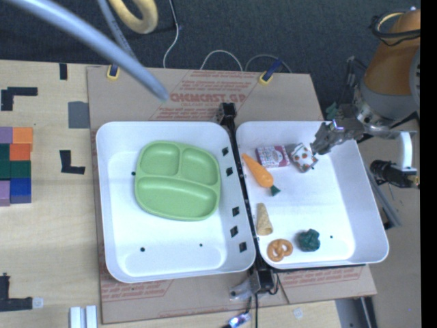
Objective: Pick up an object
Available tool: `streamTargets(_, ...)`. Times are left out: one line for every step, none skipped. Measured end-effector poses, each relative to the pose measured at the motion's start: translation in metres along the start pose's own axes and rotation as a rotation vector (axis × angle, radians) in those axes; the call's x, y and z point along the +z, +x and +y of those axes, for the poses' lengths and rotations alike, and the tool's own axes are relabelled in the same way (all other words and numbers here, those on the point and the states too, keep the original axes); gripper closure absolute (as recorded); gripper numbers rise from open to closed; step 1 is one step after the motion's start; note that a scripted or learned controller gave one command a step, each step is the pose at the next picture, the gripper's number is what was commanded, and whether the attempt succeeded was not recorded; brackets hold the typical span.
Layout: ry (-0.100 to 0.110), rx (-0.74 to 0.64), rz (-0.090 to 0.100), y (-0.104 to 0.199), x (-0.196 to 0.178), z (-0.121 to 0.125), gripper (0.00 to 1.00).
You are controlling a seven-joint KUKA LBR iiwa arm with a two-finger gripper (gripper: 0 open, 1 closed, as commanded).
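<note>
Overhead, two white bins sit side by side on a cardboard-covered tabletop (287,91). At nine o'clock, the left bin (116,251) holds a green divided plate (178,180). At three o'clock, the right bin (365,231) holds an orange carrot (259,172), a pink packet (272,156), a small white toy (302,158), a tan cone (263,219), a pretzel (278,249) and a green broccoli piece (309,240). Reaching in from three o'clock, the arm's tool (323,142) hangs just beside the white toy; whether it is spread or pinching cannot be told.
</note>
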State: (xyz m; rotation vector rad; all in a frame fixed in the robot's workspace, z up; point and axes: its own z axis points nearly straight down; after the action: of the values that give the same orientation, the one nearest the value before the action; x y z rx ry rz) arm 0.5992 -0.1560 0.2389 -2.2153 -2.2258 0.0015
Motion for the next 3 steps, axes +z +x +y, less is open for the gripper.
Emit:
streamTargets(0.001, -0.001, 0.001, 0.056, 0.013, -0.002, 1.00)
streamTargets(0.001, -0.001, 0.001, 0.107, 0.008, -0.014, 1.00)
streamTargets(0.002, -0.001, 0.001, 0.158, 0.019, -0.012, 1.00)
